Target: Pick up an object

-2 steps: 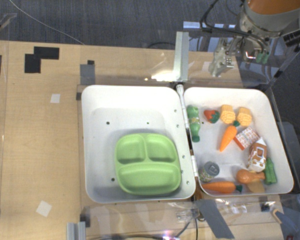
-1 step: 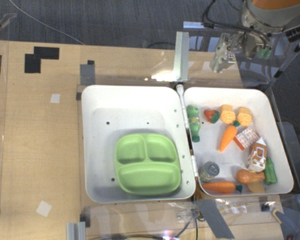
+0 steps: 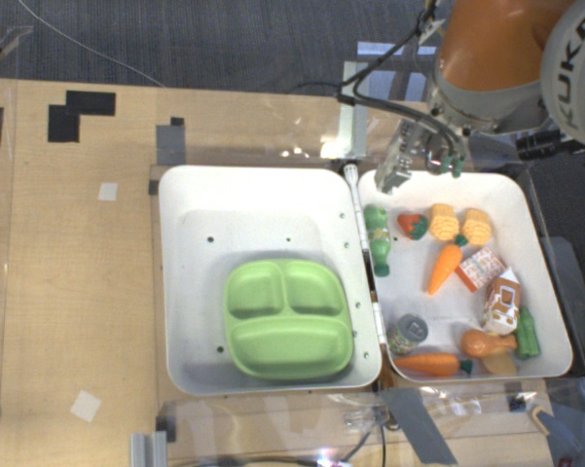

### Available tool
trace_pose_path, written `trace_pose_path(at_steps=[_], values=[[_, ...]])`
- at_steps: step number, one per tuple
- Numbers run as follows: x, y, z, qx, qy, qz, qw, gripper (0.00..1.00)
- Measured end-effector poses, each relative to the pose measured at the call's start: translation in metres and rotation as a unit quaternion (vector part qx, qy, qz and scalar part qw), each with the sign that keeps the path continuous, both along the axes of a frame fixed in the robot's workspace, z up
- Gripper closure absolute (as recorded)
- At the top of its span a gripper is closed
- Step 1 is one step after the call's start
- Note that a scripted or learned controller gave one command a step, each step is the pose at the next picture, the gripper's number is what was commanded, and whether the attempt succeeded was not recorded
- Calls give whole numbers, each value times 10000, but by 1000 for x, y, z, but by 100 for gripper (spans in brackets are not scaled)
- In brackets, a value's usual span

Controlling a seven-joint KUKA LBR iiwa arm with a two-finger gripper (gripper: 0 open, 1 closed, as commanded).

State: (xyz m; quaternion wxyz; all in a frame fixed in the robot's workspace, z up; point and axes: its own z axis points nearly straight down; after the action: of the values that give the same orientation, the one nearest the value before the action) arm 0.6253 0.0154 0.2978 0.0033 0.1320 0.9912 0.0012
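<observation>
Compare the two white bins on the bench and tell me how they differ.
The left bin carries one thing, a green divided plate; the right bin carries many small toy foods, among them a carrot and corn. The gripper hangs over the right bin's far left corner, not over the left bin. Both are shallow, white and sit side by side.

Grey arm (image 3: 565, 56); orange band (image 3: 496, 27); black cables (image 3: 389, 61); metallic tool (image 3: 409, 159).
</observation>
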Motion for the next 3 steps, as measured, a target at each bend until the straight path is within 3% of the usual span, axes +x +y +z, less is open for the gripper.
trace_pose_path(at_steps=[3], values=[[6, 3, 40, 3, -163, 61, 9998, 100]])
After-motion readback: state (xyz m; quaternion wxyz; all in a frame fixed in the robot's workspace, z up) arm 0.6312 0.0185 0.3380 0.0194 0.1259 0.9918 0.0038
